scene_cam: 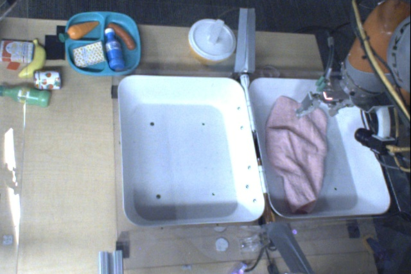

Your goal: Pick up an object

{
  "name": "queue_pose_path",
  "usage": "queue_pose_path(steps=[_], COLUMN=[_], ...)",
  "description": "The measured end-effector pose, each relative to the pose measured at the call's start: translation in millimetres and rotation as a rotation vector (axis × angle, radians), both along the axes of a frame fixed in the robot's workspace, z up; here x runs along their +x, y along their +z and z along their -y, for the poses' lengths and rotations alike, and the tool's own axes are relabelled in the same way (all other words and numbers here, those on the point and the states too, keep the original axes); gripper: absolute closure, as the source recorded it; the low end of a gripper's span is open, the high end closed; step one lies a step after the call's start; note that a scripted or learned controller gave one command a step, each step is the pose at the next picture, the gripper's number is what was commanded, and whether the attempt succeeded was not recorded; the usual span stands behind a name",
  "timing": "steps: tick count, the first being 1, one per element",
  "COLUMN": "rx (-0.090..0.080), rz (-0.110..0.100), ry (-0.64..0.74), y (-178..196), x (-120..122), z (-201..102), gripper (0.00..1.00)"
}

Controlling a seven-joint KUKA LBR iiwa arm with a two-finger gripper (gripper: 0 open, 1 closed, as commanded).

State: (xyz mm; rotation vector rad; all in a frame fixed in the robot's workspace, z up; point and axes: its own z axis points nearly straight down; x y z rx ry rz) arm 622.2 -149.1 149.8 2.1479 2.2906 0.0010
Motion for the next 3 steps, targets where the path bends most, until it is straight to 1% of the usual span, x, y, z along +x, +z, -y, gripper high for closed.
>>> queue_pose_path(steps=[1,2,3], rx=[-0.002,-0.003,-0.005], rz=[0.008,0.006,0.01], ry=[0.099,0.139,0.289], y=[-61.3,-7.4,-59.5], x=[21.0,49.0,13.9], z=[34.2,42.7,55.5], gripper=[0.0,0.0,0.0])
